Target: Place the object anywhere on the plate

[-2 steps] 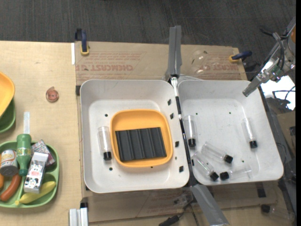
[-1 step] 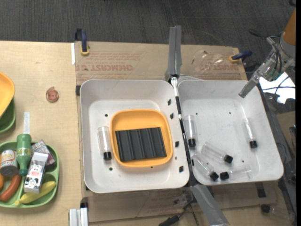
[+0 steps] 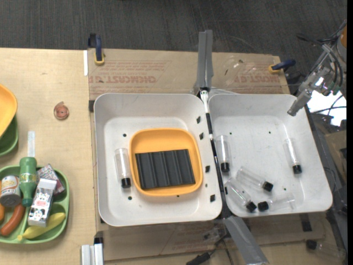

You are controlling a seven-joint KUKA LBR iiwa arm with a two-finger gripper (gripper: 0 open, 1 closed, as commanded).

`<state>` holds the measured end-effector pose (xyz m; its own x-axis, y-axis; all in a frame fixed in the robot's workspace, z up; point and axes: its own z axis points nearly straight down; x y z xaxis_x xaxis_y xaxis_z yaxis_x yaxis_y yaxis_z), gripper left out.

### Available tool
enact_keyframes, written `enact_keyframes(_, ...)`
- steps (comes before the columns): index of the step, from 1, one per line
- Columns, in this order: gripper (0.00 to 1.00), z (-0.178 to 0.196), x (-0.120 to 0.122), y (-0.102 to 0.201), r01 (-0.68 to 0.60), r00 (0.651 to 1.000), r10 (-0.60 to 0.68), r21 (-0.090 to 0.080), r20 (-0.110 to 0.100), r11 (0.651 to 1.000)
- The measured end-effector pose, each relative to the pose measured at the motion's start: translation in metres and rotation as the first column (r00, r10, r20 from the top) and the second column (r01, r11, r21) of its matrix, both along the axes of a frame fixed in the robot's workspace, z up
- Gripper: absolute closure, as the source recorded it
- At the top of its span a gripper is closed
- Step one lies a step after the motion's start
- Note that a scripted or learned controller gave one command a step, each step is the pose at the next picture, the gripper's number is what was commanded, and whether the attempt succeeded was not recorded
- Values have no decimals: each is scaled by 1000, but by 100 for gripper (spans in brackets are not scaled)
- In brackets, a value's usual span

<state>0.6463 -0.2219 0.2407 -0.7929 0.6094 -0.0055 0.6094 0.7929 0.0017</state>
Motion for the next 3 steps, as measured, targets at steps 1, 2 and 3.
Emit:
enact_keyframes(1, 0, 3, -2, 0, -229, 973, 229, 0, -1, 973)
enact_keyframes(2, 0, -5, -4, 1, -292, 956, 292, 0, -2, 956)
enact_keyframes(3, 0, -11, 4, 1, -472, 882, 472, -2, 0, 882)
